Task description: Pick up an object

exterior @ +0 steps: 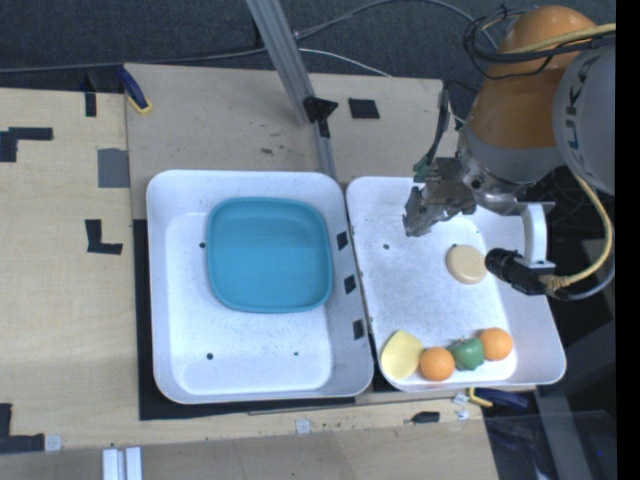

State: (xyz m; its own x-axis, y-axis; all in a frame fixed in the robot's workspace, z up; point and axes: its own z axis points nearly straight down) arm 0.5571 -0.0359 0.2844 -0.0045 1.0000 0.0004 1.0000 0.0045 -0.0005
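We are watching the gripper (416,224) hovering beside the beige disc (466,264); finger state unreadable; we are expecting a sideways miss.

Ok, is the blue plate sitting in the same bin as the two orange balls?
No, the blue plate lies in the left bin, while the two orange balls sit along the near edge of the right bin.
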